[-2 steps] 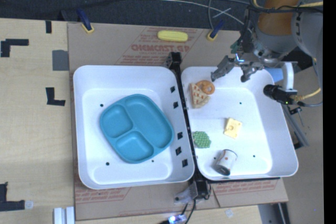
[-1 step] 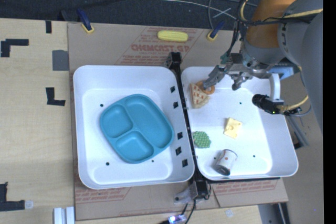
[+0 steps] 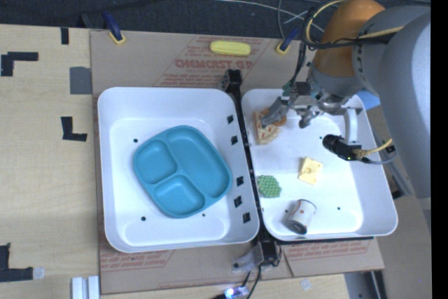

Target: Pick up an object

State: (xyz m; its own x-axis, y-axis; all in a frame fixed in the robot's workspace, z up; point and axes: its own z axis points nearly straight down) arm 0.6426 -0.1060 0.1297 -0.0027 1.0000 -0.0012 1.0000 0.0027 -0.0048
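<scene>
Arm (image 3: 392, 45) enters from right, cut off by frame edge. Blue divided plate (image 3: 182, 170) in left bin (image 3: 112, 150). Gripper (image 3: 288, 113) spread over pizza slice (image 3: 266, 126), partly hiding it, rear-left of right bin (image 3: 378, 220). Cheese wedge (image 3: 311, 170), green item (image 3: 269, 185), small can (image 3: 299, 215): hard to ID.

- 2 white bins sitting side by side: left bin (image 3: 112, 150), right bin (image 3: 364, 206)
- 1 blue divided plate (image 3: 182, 170) w/ 3 compartments, lying in left bin
- 4 small objs lying in right bin: 1 pizza-slice toy (image 3: 267, 125), 1 yellow cheese wedge (image 3: 311, 170), 1 green round item (image 3: 269, 185), 1 grey cylinder (image 3: 299, 216)
- 1 yellow oblong obj (image 3: 230, 47) resting on cardboard behind bins
- 2 blue-and-yellow clamps showing at cardboard's back edge: (image 3: 113, 29) & (image 3: 285, 44)
- 1 gripper (image 3: 292, 111) hanging over right bin
</scene>
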